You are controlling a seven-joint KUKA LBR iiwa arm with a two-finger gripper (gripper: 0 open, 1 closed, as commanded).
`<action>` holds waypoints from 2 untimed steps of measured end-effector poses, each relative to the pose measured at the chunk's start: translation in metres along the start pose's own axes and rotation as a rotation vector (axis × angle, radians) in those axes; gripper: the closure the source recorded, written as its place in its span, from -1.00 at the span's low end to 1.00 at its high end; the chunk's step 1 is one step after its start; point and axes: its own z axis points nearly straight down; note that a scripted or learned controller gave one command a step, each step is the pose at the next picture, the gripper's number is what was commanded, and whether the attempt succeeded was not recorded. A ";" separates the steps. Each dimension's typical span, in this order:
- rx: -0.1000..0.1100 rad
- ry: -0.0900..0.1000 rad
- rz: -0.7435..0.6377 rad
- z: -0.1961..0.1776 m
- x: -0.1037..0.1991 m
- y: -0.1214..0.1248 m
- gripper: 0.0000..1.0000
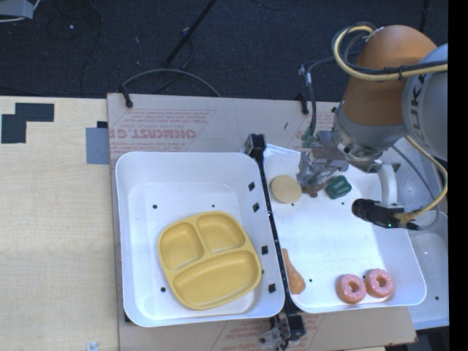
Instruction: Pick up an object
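Note:
My gripper [316,181] hangs over the far part of the right bin [344,232], under the orange wrist band. Just left of it lies a round tan biscuit-like disc [285,189]. A small dark green object [338,188] sits just right of it. Nothing shows between the fingers. Two pink doughnuts [365,286] lie side by side at the near right corner of the right bin. An orange-brown drumstick-shaped piece [292,273] rests along that bin's near left wall.
The left bin [139,196] holds a yellow divided plate [210,258]. A black divider [265,218] runs between the bins. A black cable connector [376,213] hangs over the right bin's right side. Cardboard lies under both bins.

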 end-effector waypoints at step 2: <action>0.002 -0.001 0.000 0.018 0.104 -0.029 1.00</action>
